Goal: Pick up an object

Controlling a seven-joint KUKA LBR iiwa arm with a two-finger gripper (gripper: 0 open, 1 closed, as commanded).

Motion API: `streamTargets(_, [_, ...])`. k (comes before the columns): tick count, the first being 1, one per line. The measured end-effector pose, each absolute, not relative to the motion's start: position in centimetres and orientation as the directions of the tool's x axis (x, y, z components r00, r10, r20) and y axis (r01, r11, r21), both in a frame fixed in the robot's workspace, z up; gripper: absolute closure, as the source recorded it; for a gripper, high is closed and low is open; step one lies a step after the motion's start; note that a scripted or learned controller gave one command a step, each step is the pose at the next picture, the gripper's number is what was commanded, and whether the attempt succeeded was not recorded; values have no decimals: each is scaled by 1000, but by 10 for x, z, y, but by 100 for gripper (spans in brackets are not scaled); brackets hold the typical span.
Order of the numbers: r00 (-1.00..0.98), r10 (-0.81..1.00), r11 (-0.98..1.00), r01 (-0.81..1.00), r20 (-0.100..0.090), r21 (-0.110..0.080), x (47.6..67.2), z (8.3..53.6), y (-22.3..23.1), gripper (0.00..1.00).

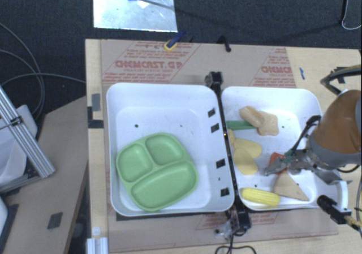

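Object candidates lie in the right-hand shallow white bin (305, 97). A tan, lumpy bread-like piece (260, 120) sits toward the far side of this bin, with a flat green strip (240, 125) touching its near-left edge. A pale yellow, flat, rounded piece (246, 155) lies near the bin's left wall, below the green strip. A yellow corn cob (260, 196) lies along the near wall. A beige wedge-shaped piece (292, 187) lies just beside the cob, on its right. A small red-and-orange item (276, 158) sits between the pale yellow piece and the wedge.

My gripper (275, 166) is lowered into the right bin, directly at the small red-and-orange item and just above the wedge's upper tip. My grey arm with its orange band (339, 128) enters from the right and covers the bin's right side. The state of my jaws cannot be determined; the tip is dark and small against the items beneath it. No item is confirmed as held.

The left-hand shallow white bin (158, 97) holds a light green plastic tray with three compartments (156, 171), placed toward the near-left corner. Both bins rest side by side on a brown printed cardboard sheet (153, 60).
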State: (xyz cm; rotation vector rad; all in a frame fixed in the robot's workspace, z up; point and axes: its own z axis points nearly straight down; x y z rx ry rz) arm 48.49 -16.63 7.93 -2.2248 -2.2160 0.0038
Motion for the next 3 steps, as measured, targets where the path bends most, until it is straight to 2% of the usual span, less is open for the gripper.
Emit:
streamTargets(1, [-10, 1000, 10, 1000, 4, 0, 487, 84, -89, 0])
streamTargets(2, [0, 1000, 0, 1000, 0, 0, 499, 161, -3, 0])
streamTargets(3, [-9, 1000, 9, 1000, 11, 1, 501, 172, 3, 100])
